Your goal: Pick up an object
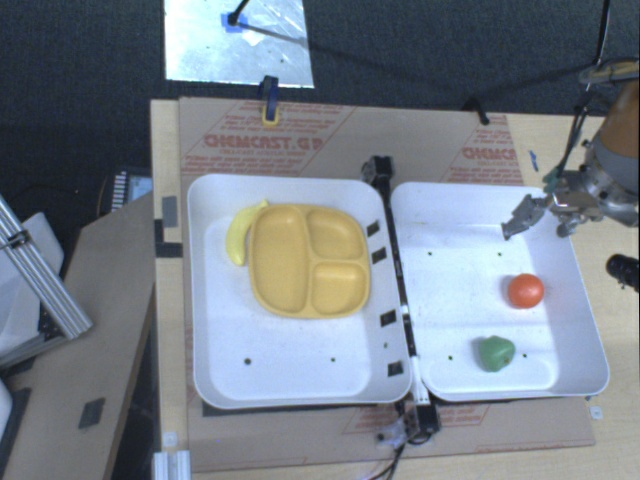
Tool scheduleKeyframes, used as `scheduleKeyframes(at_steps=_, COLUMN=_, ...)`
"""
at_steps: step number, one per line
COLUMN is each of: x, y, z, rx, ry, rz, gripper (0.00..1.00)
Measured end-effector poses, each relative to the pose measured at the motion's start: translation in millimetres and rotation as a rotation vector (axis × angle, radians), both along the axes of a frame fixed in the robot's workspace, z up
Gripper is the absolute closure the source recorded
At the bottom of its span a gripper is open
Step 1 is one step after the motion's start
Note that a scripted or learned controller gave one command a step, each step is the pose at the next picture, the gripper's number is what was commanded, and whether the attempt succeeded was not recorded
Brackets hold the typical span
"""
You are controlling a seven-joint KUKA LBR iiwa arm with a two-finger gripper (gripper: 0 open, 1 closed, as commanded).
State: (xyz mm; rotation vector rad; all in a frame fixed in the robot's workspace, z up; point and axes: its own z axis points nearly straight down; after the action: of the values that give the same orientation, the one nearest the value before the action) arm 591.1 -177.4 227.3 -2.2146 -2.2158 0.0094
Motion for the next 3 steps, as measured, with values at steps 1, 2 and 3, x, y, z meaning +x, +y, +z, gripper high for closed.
scheduleKeyframes(at_steps=1, x=2.6, y=0.5, z=6.9, rx=-0.002, ry=-0.012, rz=0.003, gripper=0.00)
scheduleKeyframes(at_steps=2, x=0.7, y=5.0, z=-35.7, rx=-0.001, ry=-0.008, rz=0.001, gripper=0.00)
scheduleKeyframes(at_steps=3, x=-3.6, y=13.8, z=-83.2, rx=-0.001, ry=-0.008, rz=0.001, gripper=0.00)
